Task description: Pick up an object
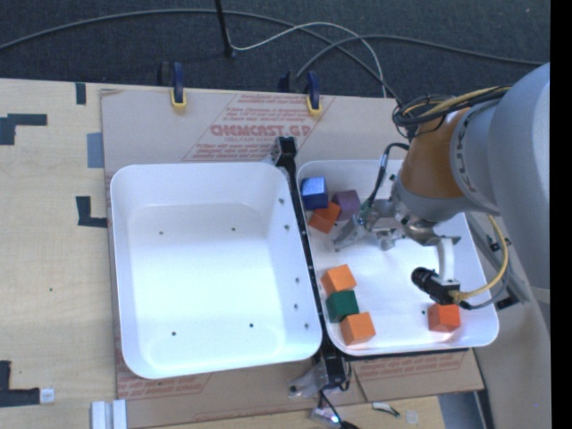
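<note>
In the right bin (393, 340) lie several small blocks. A blue block (314, 189), a purple block (347, 202) and an orange block (325, 216) cluster at the bin's far left corner. Another orange block (338, 279), a green block (341, 305) and a third orange block (357, 327) line the near left side. A red-orange block (444, 316) sits near the front right. My gripper (352, 228) hangs low over the bin just right of the far cluster, open, with nothing between its fingers.
The left bin (121, 239) stands beside the right one, with a black divider (299, 239) between them. Cables loop around the wrist (429, 172) and over the right bin's near right side. Two clamps (179, 92) hold the cardboard at the back.
</note>
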`<state>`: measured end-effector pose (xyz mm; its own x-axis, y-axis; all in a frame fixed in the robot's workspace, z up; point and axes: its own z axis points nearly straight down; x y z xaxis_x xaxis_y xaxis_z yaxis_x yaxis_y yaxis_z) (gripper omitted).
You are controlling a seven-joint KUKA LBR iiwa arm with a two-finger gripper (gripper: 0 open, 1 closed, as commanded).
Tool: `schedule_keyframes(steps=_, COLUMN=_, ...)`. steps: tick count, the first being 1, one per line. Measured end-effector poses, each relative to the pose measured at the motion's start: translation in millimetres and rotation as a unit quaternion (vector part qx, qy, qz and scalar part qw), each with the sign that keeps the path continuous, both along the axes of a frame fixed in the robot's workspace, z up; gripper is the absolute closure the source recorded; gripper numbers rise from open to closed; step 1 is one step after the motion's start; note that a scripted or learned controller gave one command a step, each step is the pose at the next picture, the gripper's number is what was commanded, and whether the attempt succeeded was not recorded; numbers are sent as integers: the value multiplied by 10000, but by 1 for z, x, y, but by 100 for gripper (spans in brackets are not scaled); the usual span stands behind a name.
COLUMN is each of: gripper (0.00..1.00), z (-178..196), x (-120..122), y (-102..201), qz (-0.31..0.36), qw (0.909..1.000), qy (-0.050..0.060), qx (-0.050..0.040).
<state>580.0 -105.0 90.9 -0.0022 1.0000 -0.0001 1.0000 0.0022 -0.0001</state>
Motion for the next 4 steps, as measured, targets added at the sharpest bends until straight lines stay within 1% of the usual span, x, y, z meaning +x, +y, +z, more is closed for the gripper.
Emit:
schedule_keyframes(steps=1, gripper=0, z=-2, x=67, y=5, qz=-26, qw=10000, qy=44, qx=-8)
schedule_keyframes(steps=2, gripper=100, z=7, x=67, y=4, qz=-23, qw=10000, qy=61, qx=-13)
schedule_keyframes(steps=3, gripper=100, z=0, x=60, y=8, qz=-432, qw=9991, qy=1, qx=-16)
schedule_keyframes(steps=4, gripper=100, z=103, x=-38, y=79, qz=15, qw=10000, qy=-42, qx=12)
